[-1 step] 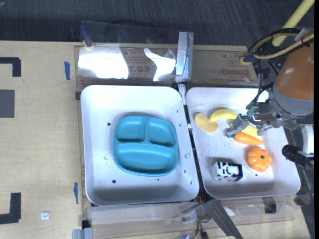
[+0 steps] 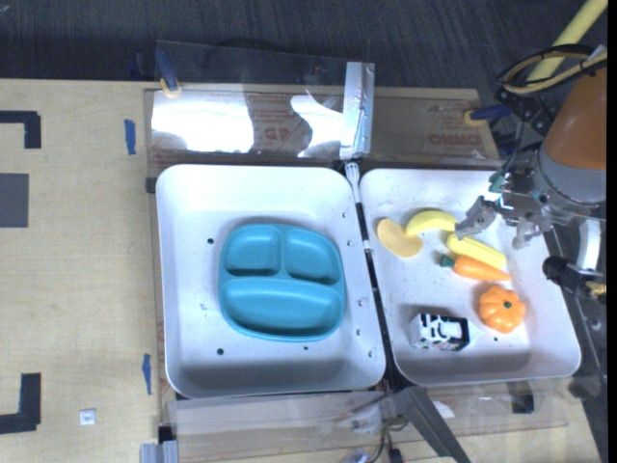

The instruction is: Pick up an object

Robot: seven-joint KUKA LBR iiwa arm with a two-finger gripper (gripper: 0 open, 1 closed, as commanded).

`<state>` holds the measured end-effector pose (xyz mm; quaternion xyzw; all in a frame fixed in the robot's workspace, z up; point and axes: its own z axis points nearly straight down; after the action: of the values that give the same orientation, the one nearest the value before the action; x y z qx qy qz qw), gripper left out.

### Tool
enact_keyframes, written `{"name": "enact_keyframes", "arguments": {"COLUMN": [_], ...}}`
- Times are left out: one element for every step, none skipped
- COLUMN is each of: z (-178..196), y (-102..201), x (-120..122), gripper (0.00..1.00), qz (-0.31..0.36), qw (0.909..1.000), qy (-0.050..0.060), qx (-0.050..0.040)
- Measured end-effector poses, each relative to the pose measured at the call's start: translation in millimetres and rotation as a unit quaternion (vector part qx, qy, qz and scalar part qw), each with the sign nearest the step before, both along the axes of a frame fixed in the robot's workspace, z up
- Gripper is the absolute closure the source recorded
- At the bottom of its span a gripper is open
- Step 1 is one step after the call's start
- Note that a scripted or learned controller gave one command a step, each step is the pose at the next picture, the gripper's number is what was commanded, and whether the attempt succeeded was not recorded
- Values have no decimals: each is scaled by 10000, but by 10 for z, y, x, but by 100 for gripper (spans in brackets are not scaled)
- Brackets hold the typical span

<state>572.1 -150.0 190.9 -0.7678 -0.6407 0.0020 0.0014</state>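
Over right bin, gripper (image 2: 501, 222) hangs with fingers spread, nothing between them, toys bunched under it.

Nearest in right bin (image 2: 554, 355): black-and-white toy (image 2: 442, 330) by the near wall, well apart from the rest. Orange pumpkin (image 2: 500, 308) just right of it. Farther back carrot (image 2: 479, 268) and yellow corn piece (image 2: 476, 251) lie touching side by side; banana (image 2: 430, 222) and a yellow slice (image 2: 398, 238) just left of them. Gripper sits above the far-right end of this cluster. Risks, as a guess: fingers straddle corn and carrot together and both squirt out; a finger lands on a toy and shoves it; round pumpkin rolls off. Left bin (image 2: 183, 287) holds blue divided tray (image 2: 282, 280), not involved.
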Motion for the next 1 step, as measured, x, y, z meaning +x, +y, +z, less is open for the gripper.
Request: {"name": "enact_keyframes", "arguments": {"z": [-1057], "y": [-356], "x": [218], "gripper": [0], "qz": [999], "qw": [9950], "qy": [-45], "qx": [-5]}}
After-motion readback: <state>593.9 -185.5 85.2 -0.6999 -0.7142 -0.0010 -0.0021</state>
